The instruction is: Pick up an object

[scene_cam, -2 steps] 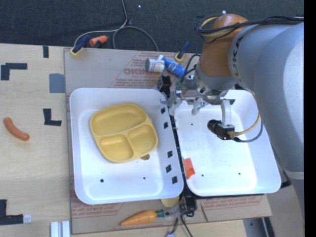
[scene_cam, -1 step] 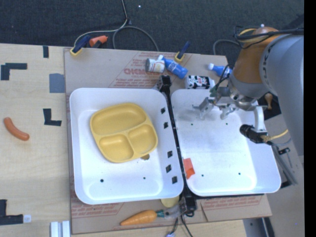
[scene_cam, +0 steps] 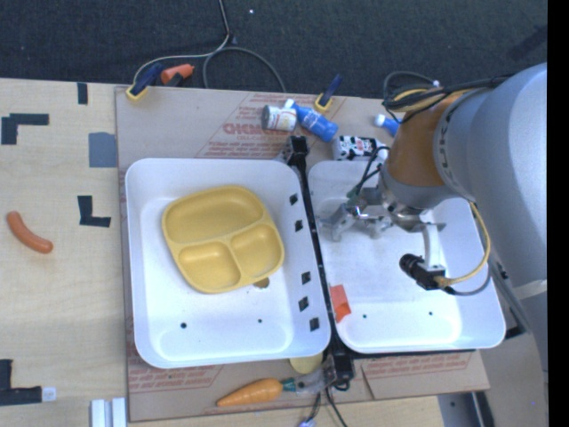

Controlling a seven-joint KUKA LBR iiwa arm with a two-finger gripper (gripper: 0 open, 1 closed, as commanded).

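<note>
A yellow three-compartment plastic plate [scene_cam: 223,237] is seen lying flat in the left shallow white bin [scene_cam: 151,327]. The hand [scene_cam: 356,218] is lowered into the right white bin [scene_cam: 444,327], near the divider; its state cannot be told.

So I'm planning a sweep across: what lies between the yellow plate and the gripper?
In the camera view, bare left-bin floor, then the two bins' adjoining rims with black clips, lie between the yellow plate and the gripper.

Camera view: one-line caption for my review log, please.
KUKA arm's gripper low over the right bin, while a yellow divided plate lies in the left bin.
</note>
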